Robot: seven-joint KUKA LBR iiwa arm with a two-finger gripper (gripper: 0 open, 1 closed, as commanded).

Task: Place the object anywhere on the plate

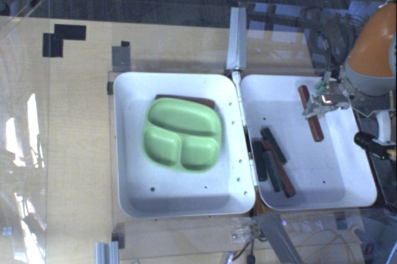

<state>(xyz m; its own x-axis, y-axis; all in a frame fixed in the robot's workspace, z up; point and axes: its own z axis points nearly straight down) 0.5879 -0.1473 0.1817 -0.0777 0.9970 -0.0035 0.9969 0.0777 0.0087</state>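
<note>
On the counter, the left white bin holds a green divided plate with three compartments, and a dark brown edge peeks out behind its far rim. The right white bin holds a reddish-brown stick, lying roughly lengthwise near the far side, and a cluster of dark and maroon sticks close to the left wall. The arm reaches in from the right, its hand low over the reddish-brown stick. I cannot tell how far the hand is open, or whether it grips the stick.
</note>
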